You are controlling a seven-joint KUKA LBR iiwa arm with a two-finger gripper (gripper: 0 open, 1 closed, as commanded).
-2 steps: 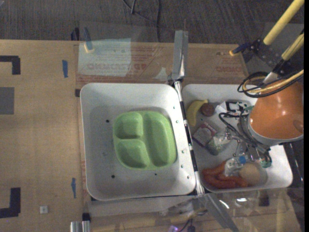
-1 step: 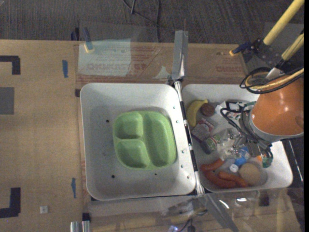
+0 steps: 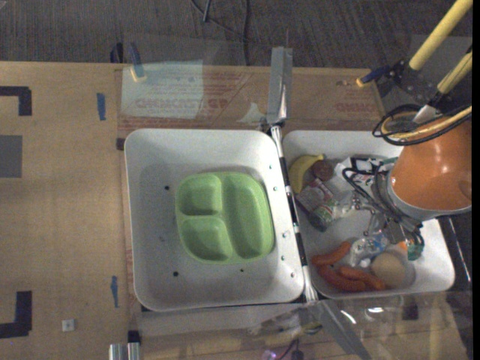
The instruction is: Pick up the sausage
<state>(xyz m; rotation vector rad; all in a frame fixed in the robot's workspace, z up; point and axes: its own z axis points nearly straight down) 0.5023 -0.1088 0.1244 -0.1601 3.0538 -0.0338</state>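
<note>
Seemingly, gripper crowds sausage near bin wall.

A green divided plate is being held in the left bin; sausages are lying in the right bin, beside the gripper.

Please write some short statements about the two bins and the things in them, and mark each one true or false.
1. The green plate lies in the left bin. True.
2. The banana lies on the green plate. False: it lies in the right bin.
3. The sausages lie near the right bin's front edge. True.
4. The arm hangs over the left bin. False: it is over the right bin.
</note>
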